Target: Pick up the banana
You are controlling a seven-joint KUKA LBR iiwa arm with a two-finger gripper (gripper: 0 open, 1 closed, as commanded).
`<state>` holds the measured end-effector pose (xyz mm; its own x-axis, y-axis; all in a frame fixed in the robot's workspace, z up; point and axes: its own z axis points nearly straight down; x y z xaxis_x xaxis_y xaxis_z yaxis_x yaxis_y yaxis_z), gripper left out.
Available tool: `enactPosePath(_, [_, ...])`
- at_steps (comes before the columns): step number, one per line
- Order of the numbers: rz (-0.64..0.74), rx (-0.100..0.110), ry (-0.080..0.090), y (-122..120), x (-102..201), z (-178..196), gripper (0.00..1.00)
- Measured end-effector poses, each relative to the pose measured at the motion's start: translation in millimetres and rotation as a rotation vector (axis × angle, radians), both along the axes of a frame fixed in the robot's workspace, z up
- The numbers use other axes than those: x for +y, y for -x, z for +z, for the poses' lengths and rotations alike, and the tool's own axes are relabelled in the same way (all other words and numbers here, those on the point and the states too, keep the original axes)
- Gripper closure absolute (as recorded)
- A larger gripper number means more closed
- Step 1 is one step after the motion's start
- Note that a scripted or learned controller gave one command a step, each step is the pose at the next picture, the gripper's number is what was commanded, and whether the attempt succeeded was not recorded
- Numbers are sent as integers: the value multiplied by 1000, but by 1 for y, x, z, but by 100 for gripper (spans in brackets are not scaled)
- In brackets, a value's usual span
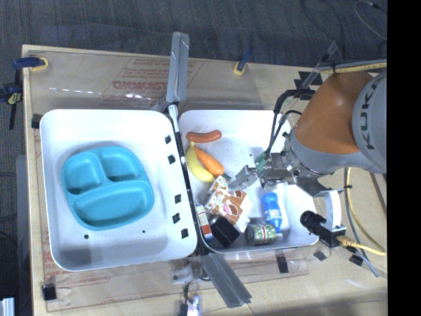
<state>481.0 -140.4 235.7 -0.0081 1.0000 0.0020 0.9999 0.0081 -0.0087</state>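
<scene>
Currently, in the camera view, the gripper is hovering mid-frame over the right bin, fingers spread and pinching nothing. The banana is lying to its left, long axis steeply diagonal, with the carrot touching it.

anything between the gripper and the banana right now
Partly. The orange carrot lies across the right side of the yellow banana, on the side facing the two-finger gripper. The patterned snack carton sits just below that path. The banana's left side lies close to the right-hand white bin's wall.
</scene>
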Motion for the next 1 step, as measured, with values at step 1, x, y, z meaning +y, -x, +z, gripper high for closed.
enactPosePath(1, [-52, 0, 2, -37, 36, -97, 0])
